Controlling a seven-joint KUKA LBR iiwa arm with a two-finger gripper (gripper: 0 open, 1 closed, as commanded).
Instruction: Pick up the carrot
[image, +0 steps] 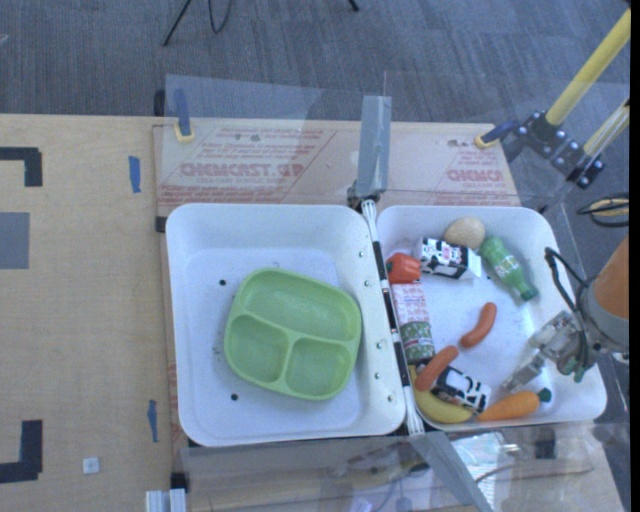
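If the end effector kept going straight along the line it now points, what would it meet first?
The end effector points down toward the near right corner of the right bin, and the carrot lies right below its tip, so the carrot most likely comes first. Height above it is unclear from this one view.

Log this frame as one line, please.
hand above right bin, near edge | carrot lying beside banana, just below hand, not gripped | green plate in left bin

The green divided plate (292, 333) looks like smooth matt plastic, and the white bins (195, 245) like smooth, faintly glossy plastic. The counter (80, 300) is pale matt wood; the carrot (510, 405) looks smooth and plastic.
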